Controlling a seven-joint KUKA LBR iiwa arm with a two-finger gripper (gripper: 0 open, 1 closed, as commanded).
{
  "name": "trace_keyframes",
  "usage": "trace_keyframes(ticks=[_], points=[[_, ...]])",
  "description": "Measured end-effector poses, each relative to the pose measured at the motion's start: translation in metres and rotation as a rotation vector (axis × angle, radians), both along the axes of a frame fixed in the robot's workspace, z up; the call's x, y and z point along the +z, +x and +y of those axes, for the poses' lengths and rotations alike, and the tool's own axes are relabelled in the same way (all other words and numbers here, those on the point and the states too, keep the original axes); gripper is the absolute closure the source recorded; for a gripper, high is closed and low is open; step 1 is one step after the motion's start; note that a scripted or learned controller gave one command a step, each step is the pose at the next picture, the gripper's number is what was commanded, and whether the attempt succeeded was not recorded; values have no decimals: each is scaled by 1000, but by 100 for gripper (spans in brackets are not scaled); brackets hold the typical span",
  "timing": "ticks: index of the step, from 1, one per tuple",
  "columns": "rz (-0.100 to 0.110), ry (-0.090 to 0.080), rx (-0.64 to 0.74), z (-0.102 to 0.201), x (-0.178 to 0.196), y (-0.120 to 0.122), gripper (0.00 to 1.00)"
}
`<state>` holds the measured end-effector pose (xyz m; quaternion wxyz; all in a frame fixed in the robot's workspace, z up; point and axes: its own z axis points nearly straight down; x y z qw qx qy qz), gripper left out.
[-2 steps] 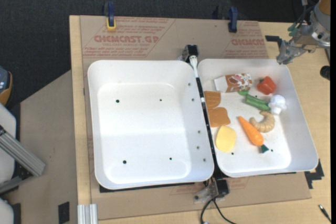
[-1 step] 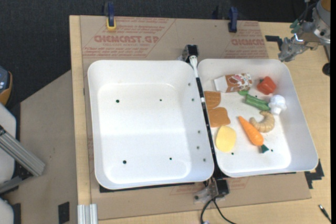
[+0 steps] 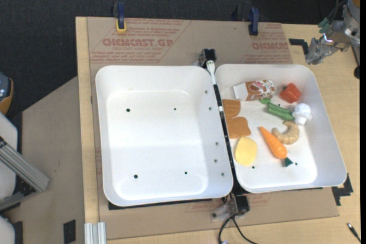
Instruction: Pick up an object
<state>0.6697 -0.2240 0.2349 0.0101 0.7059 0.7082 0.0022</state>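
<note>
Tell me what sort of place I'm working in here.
Probably a robotics lab test bench: two white bins clamped to a board, toy food such as a carrot in the right one, and the gripper alongside.

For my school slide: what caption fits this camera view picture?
Toy foods like a carrot fill the right bin while the gripper waits outside it.

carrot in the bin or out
In: the carrot lies flat on the floor of the right bin, among the other toy foods.
</note>
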Motion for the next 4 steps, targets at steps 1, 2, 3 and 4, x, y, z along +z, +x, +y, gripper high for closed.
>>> trace_keyframes(ticks=[1, 2, 3, 4], points=[[-4, -3, 1, 0, 11, 1, 100], [10, 9, 0, 35, 52, -2, 100], [20, 14, 3, 98, 43, -3, 100], [10, 11, 2, 142, 81, -2, 100]])
